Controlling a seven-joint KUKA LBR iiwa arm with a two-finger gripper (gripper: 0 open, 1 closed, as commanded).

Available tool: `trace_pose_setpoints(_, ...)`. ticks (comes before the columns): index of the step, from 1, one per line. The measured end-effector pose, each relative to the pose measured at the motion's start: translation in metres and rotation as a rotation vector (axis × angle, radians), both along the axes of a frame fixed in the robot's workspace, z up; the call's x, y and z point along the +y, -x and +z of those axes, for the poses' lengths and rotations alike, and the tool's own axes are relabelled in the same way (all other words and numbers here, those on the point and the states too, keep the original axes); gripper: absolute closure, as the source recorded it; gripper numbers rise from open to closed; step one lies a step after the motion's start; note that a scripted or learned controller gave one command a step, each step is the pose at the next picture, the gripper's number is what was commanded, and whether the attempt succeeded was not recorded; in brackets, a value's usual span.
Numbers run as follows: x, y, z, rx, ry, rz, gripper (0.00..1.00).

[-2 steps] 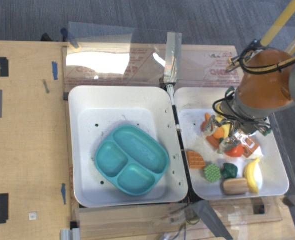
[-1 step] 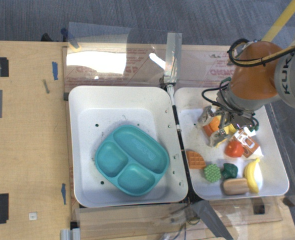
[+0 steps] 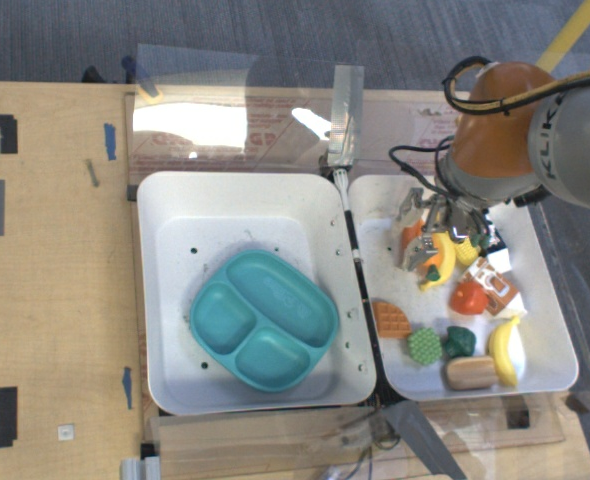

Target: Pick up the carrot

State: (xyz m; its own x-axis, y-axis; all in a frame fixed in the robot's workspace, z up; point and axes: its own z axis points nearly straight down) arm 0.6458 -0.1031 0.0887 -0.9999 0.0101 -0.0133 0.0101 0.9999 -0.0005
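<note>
Looking down, you see the end effector (image 3: 427, 236) directly over the carrot (image 3: 412, 234); its grip state can't be told.

Bright, even overhead light — you are looking at a slightly soft picture.

You are getting strong glare off the clear plastic sheet (image 3: 190, 128) behind the left bin (image 3: 165, 203), which is washing out to near white along its rim. Shadows are falling faint and short, and the small toys in the right bin (image 3: 555, 358) are blurring together — fine edges are not resolving.
</note>
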Motion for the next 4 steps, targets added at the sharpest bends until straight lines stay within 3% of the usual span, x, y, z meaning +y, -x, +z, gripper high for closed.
trace_pose_setpoints(1, 0.053, 0.024, 0.102, -0.003, -0.004, -0.189, 1.0)
trace_pose_setpoints(2, -0.01, 0.084, 0.162, 0.003, -0.003, -0.411, 1.0)
trace_pose_setpoints(3, -0.008, 0.084, 0.16, 0.007, -0.003, -0.409, 0.0)
trace_pose_setpoints(4, 0.013, 0.097, 0.004, 0.021, -0.004, -0.366, 0.0)
